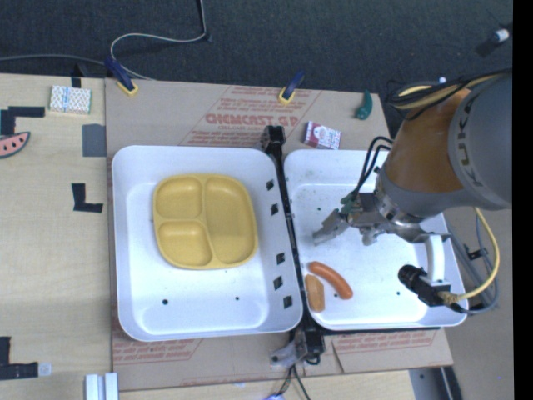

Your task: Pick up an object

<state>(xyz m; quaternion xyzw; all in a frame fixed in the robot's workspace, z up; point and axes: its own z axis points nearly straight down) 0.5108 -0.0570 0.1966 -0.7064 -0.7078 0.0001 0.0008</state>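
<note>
Cardboard surface reads "CHEMCAST GP" at far edge. End effector fingers apart, over right bin, clamping nothing; 2 sausages near its front-left corner.

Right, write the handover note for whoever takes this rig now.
Gripper: fingers spread open, holding nothing, low over the right bin, near its left-centre.
Things: red sausage and a shorter orange sausage lie in the right bin's front-left corner, close together, clear of the gripper. Yellow divided plate sits in the left bin.
Done: nothing picked up yet.
Left: move to one item, close on it, lift.
</note>
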